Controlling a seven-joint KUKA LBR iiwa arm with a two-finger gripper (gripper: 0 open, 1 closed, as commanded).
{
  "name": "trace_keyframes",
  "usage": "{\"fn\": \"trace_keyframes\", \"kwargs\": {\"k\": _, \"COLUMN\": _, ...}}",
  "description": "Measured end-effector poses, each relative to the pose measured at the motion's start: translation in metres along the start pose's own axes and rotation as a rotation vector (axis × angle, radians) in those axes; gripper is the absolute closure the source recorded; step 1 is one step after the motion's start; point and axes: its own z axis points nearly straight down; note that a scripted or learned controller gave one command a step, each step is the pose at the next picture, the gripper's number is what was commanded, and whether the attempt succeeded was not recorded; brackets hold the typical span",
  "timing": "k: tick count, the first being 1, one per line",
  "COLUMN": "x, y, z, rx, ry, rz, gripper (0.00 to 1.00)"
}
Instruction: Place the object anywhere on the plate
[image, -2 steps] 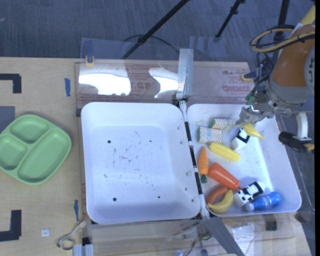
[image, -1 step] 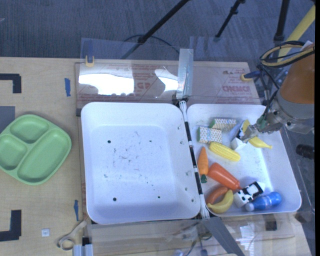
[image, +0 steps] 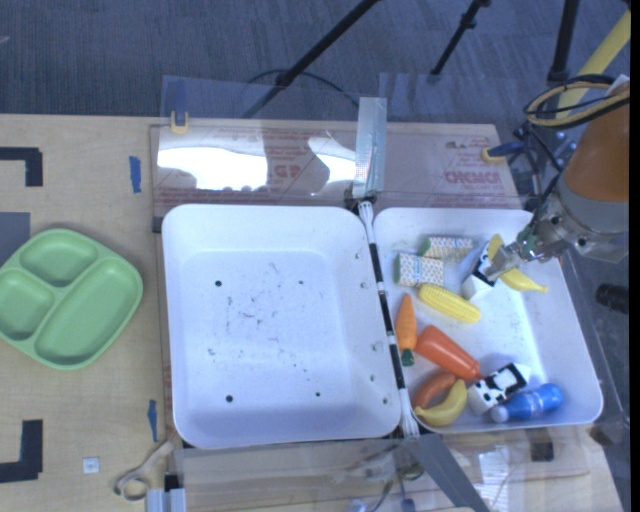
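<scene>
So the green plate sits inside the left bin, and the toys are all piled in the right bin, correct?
Not quite. The camera view shows the green plate lying on the wooden bench, outside the left bin and to its left. The rest holds: the toys, such as the corn cob and carrot, are in the right bin.

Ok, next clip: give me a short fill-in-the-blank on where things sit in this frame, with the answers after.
1. The green plate lies on the bench to the ____ of both bins.
2. The corn cob, carrot and blue bottle all lie in the ____ bin.
3. The plate has ____ compartments.
4. The pincer is over the ____ bin.

Missing words: left; right; three; right
</scene>
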Motion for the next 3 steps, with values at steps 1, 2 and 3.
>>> {"fn": "trace_keyframes", "kwargs": {"k": 1, "x": -0.006, "y": -0.035, "z": 0.044, "rx": 0.003, "ry": 0.001, "rz": -0.162, "gripper": 1.0}}
{"fn": "trace_keyframes", "kwargs": {"k": 2, "x": 0.055, "y": -0.032, "z": 0.058, "rx": 0.004, "ry": 0.003, "rz": -0.342, "gripper": 1.0}}
{"fn": "trace_keyframes", "kwargs": {"k": 3, "x": 0.132, "y": 0.027, "z": -0.006, "rx": 0.001, "ry": 0.001, "rz": -0.311, "gripper": 1.0}}
